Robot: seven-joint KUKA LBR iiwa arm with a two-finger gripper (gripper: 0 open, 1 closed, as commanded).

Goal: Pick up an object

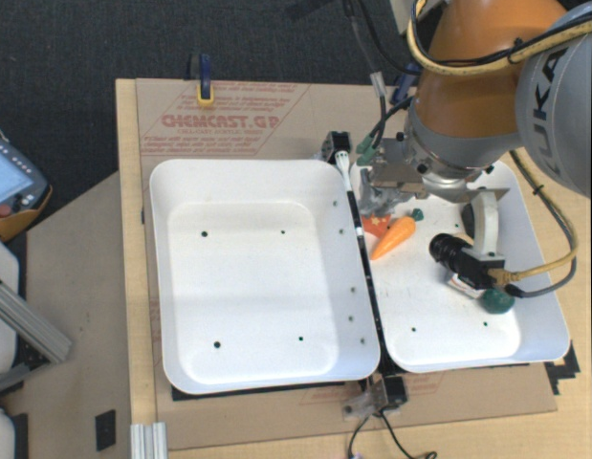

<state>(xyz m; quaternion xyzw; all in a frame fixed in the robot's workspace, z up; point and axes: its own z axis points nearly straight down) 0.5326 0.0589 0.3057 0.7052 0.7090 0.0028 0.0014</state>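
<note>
An orange toy carrot (392, 238) lies tilted in the right bin (439, 338), close to the bin's left wall, with its green top (416, 215) pointing up and right. A small red-orange piece (375, 225) sits just to its left. My gripper (380, 203) hangs directly over the upper end of the carrot and the red-orange piece, low in the bin; the wrist hides what lies under it. A dark green round object (497, 301) rests further right in the same bin.
The left bin (248, 275) sits beside the right one, their rims meeting along a dark divider (362, 266). A cardboard sheet (219, 113) lies under both bins. The arm's grey and orange body (477, 55) looms over the right bin's far side.
</note>
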